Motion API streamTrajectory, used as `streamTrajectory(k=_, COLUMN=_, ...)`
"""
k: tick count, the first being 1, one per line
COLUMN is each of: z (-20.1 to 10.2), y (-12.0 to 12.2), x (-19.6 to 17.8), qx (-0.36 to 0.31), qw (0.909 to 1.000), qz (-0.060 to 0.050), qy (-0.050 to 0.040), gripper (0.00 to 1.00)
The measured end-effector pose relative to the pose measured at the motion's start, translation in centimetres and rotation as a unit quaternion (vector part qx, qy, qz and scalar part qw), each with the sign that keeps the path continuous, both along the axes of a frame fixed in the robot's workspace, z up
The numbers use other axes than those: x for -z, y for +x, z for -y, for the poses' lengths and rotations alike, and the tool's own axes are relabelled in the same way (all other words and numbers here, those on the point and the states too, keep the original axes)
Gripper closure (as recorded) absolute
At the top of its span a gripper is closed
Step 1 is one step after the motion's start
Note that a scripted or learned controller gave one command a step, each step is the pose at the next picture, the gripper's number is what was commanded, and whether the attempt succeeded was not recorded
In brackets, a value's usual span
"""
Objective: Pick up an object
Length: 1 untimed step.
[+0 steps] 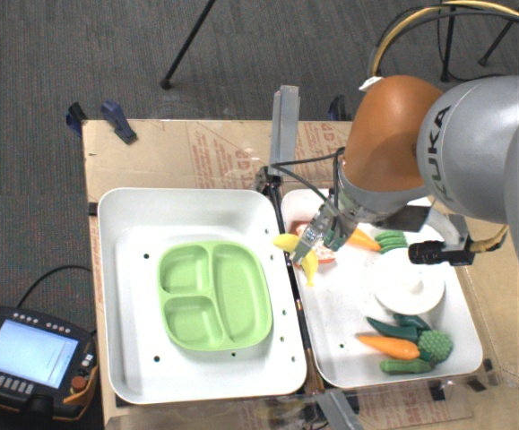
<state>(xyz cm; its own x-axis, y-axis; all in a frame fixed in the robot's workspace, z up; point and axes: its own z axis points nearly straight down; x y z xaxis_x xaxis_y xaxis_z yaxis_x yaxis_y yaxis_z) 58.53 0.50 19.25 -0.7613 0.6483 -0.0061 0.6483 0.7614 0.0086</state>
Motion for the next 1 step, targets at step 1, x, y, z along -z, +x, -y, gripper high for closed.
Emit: streamTrajectory(k=1, z=-2.01, y=4.47, x=-2.36, qx=0.0, qw=1.0, qz=-0.004, qy=-0.0011, gripper=1.0)
